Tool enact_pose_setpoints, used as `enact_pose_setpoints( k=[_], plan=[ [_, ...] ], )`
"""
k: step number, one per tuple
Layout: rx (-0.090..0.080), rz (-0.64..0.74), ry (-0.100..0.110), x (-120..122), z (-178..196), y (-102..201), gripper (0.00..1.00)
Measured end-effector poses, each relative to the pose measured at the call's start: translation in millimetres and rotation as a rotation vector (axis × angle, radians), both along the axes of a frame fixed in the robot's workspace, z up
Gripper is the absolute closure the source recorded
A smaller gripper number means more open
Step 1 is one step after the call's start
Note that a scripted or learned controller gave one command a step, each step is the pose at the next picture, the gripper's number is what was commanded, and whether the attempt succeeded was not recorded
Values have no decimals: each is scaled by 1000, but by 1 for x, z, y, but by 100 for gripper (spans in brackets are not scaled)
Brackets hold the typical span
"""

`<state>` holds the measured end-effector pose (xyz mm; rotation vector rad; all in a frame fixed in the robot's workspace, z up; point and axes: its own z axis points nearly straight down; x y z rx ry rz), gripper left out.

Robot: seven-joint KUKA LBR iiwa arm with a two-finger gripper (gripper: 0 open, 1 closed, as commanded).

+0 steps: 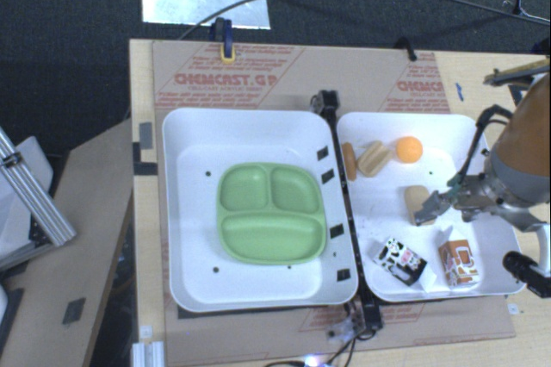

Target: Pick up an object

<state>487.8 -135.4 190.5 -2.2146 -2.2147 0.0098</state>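
Carton (459, 263) ptly hidden by claw (432, 208)

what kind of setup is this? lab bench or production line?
Most likely a lab bench for robot grasping trials. Two shallow white bins sit clamped on a bare board, the right bin holds toy-like items such as an orange ball, and aluminium framing stands beside it.

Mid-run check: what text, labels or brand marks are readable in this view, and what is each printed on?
"CHEMCAST GP", red print on the brown protective sheet behind the left bin.
A second red print on the sheet behind the right bin: too blurred to read surely.
Orange carton and black-and-white packet: markings too small to read.
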Motion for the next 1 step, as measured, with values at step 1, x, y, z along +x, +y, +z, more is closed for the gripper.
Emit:
enact_pose_setpoints(
  k=[1],
  plan=[
    [-2,3,-12,3,5,0,0]
  ],
)
